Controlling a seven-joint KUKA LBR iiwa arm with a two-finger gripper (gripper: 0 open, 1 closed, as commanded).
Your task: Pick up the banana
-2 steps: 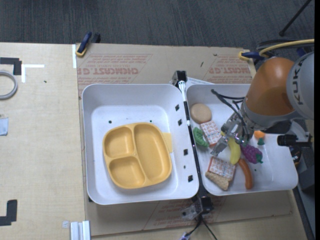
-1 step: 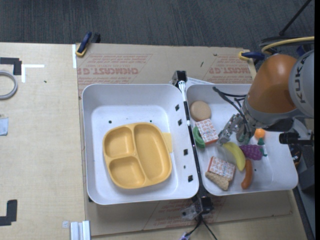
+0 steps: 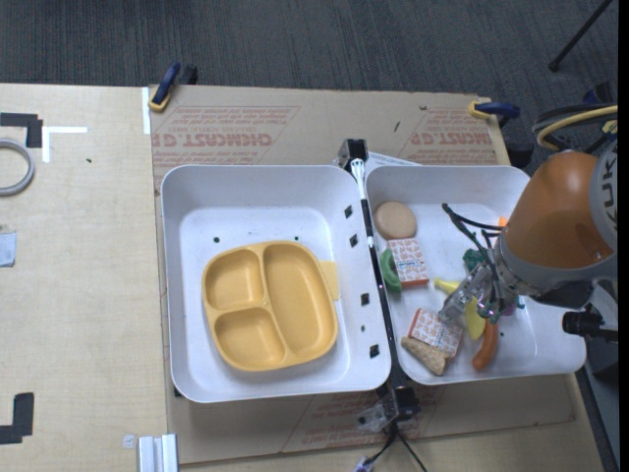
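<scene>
The banana [image 3: 451, 286] is a small yellow toy lying in the right bin [image 3: 550, 360]. Only its left tip and a yellow patch lower right show; the rest is covered by the arm. My gripper [image 3: 472, 301] is down in the right bin directly over the banana's middle, at or just above it. The orange-banded wrist [image 3: 555, 214] hides much of the gripper from this slant, and I cannot make out whether the banana is held.
Around the banana lie a tan bun [image 3: 396, 219], a red and white box [image 3: 407, 262], a green piece [image 3: 390, 274], a snack packet [image 3: 435, 329], a toast slice [image 3: 424, 355] and an orange stick [image 3: 485, 348]. The left bin [image 3: 187, 264] holds a yellow divided plate [image 3: 270, 305].
</scene>
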